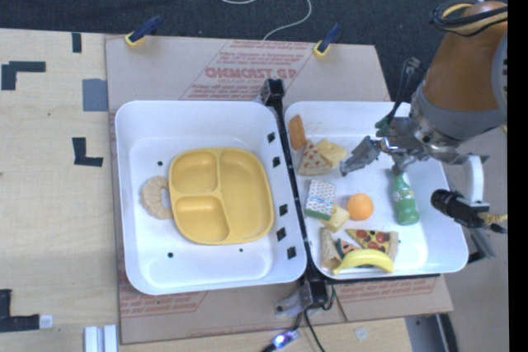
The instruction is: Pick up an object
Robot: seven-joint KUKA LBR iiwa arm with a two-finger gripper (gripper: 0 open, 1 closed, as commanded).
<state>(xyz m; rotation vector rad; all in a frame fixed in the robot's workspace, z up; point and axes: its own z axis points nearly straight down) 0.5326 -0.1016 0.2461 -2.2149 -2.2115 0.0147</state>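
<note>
At the near edge of the right bin (pixel 450 260) a yellow banana (pixel 365 261) lies w/ a pizza slice (pixel 373 241) just behind it. A bit farther in sit an orange ball (pixel 360 207), a small white box w/ green dots (pixel 321 196) and a green bottle (pixel 404 201) lying near the right wall. Any words on the box or bottle are too small to read.

The left bin (pixel 140 136) holds a yellow plate w/ 3 parts (pixel 221 195) and a round tan cookie (pixel 154 197) touching its left side.

Farther back in the right bin are a cheese wedge (pixel 332 151), a sandwich slice (pixel 312 160) and an orange bit (pixel 296 130) by the middle wall. The gripper (pixel 361 157) hangs over this bin, just right of the cheese. Its fingers look spread a little, w/ nothing between them.

Beyond the bins, the brown cardboard sheet (pixel 239 70) on the counter (pixel 49 194) has red upside-down print; it seems to say "CHEMCAST GP". Two blue-and-yellow clamps (pixel 142 31) pin its far edge.
</note>
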